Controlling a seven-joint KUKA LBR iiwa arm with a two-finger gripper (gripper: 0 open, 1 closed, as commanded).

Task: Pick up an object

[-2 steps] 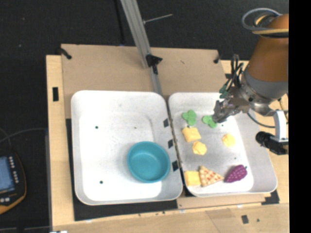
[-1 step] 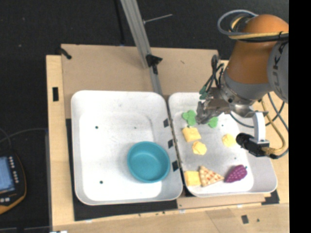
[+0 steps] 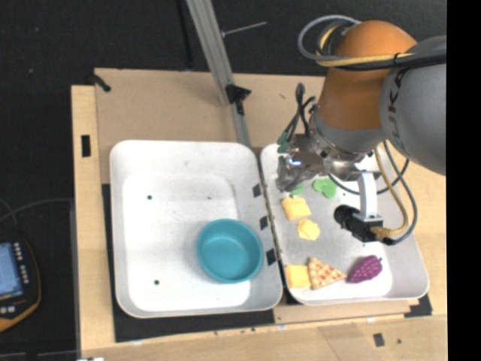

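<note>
My gripper (image 3: 289,177) hangs low over the far left part of the right bin (image 3: 398,277), just above a yellow block (image 3: 295,207). A green piece (image 3: 325,187) lies right beside the gripper. Further forward lie a second yellow piece (image 3: 309,229), a yellow block (image 3: 297,276) at the front, a pizza slice (image 3: 325,274) and a purple grape bunch (image 3: 364,269). A blue bowl (image 3: 228,250) sits in the left bin (image 3: 150,171). The wrist hides the fingertips.
A grey slanted pole (image 3: 214,55) rises behind the bins. Black cables (image 3: 361,224) and a black fitting hang over the right bin's middle. A handheld pendant (image 3: 15,273) lies at the far left.
</note>
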